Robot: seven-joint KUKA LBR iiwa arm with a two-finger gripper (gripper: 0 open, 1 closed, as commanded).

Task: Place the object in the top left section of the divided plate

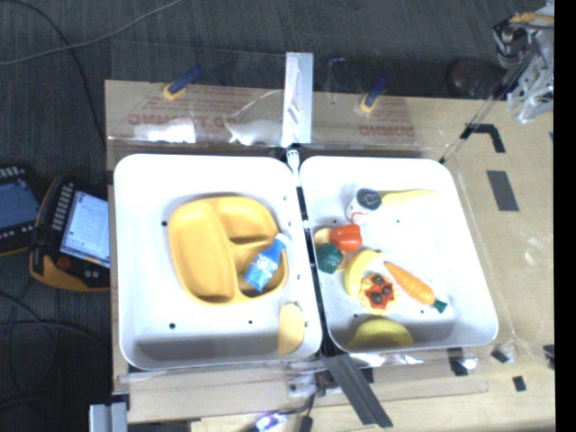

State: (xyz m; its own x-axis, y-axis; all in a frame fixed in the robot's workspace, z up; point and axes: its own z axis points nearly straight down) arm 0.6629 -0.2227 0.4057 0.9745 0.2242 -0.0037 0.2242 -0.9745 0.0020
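A yellow divided plate lies in the left bin. It has one long section on the left and two smaller ones on the right. A small blue and white bottle lies tilted in the plate's lower right section. The other sections hold nothing. A pale yellow oblong piece rests on the left bin's floor by its front right corner, outside the plate. My gripper hangs at the far top right, well outside both bins and far from the plate.
The right bin holds several toy foods: a banana, a white and blue item, a red tomato, a green piece, a carrot and a yellow lemon. A handheld console lies left of the bench.
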